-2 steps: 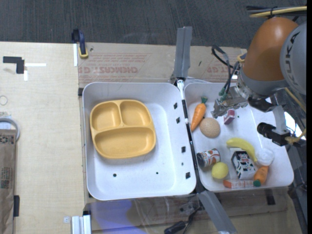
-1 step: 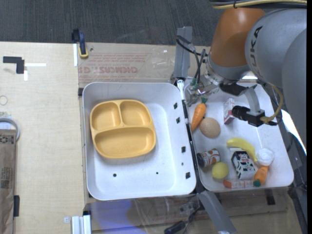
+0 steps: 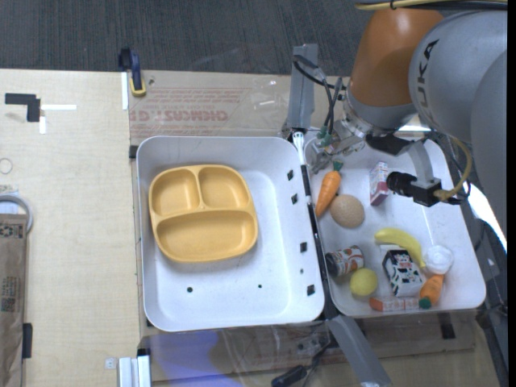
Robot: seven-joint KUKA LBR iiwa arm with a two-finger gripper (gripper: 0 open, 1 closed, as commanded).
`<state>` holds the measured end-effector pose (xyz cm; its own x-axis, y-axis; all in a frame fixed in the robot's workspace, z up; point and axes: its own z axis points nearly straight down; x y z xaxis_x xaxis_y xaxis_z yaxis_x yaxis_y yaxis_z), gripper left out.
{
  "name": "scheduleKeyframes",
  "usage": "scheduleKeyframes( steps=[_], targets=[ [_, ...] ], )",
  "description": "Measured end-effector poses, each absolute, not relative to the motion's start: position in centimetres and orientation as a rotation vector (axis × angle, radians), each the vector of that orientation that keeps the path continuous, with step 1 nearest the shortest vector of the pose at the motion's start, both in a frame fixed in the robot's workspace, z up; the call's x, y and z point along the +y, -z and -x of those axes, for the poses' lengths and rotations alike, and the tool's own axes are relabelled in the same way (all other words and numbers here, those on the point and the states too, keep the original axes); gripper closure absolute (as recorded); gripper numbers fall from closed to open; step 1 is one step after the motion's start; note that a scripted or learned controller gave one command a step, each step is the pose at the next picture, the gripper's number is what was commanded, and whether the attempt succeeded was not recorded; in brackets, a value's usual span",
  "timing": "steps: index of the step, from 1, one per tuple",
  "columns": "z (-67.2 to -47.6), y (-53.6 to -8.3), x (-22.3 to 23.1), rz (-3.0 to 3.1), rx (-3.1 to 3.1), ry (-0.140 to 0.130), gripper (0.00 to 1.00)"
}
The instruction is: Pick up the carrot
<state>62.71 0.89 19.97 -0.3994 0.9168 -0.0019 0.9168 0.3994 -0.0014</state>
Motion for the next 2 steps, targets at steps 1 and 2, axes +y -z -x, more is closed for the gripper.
scheduleKeyframes(
  steps=[1, 2],
  targets=[
    [-65.1, -35.5, 7.4, -1.278, 2.867, 0.002, 1.00],
    [-65.3, -17.6, 10.7, -0.607, 3.082, 0.000, 1.00]
  ],
)
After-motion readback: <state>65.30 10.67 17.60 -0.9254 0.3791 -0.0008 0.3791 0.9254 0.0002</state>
